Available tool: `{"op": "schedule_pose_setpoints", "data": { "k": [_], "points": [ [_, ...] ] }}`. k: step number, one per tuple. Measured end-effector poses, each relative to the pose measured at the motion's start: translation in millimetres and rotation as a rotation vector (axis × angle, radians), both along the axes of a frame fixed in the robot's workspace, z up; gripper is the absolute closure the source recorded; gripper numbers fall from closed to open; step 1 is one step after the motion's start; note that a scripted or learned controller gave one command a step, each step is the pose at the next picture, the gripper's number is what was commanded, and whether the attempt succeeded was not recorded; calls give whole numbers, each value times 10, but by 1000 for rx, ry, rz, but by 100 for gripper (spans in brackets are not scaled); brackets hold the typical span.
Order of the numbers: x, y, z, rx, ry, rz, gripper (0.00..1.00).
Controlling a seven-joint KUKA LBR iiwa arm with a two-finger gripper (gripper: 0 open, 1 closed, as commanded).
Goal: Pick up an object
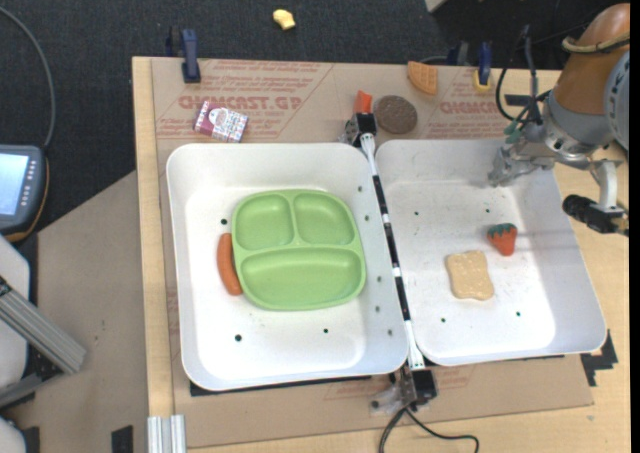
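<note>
In the right bin (545, 336) lie a beige slice of toast (470, 275) and a small red strawberry with a green top (502, 238). The left bin (195, 241) holds a green three-compartment plate (298, 248) with an orange sausage (229, 263) against its left side. My gripper (503, 169) hangs over the far right part of the right bin, up and to the right of the strawberry and apart from it. Nothing shows between its fingers.
On the cardboard behind the bins lie a pink packet (221, 121), a brown round cookie (396, 114), an orange piece (424, 77) and blue clamps (188, 49). A black clip (362, 127) sits at the bins' seam. A yellow item (284, 18) lies on the floor.
</note>
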State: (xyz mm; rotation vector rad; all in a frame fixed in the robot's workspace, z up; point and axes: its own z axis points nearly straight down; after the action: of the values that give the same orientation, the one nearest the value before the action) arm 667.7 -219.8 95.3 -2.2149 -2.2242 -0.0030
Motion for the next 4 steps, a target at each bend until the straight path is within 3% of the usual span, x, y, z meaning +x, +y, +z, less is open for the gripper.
{"op": "schedule_pose_setpoints", "data": {
  "k": [1,2,3,4],
  "points": [
    [1,39,-10,9,6,1,0],
    [-417,14,-92,6,-3,-1,0],
    [-811,101,-107,-1,3,-6,0],
    [-787,96,1,-4,-3,-5,100]
  ]
}}
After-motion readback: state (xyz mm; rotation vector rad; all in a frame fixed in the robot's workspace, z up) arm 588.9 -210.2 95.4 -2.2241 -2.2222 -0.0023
